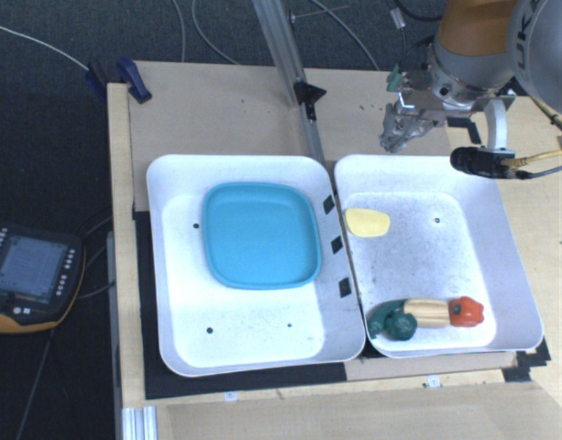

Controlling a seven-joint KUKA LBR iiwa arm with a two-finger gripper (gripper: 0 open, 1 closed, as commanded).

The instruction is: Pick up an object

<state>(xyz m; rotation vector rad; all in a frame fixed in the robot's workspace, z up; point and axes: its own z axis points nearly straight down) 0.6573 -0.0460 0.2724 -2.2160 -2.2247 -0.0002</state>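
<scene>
Yellow object (367, 223) is seen in the right bin (501, 246), below and slightly left of the gripper (397, 138). Gripper is hovering past the bin's far rim; grip state can't be told.

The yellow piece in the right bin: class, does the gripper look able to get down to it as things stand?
Probably yes. The yellow piece lies alone near the right bin's left wall, nothing on top of it. The gripper hangs above the bin's far rim, with open space between. The nearby wall might crowd one finger.
</scene>
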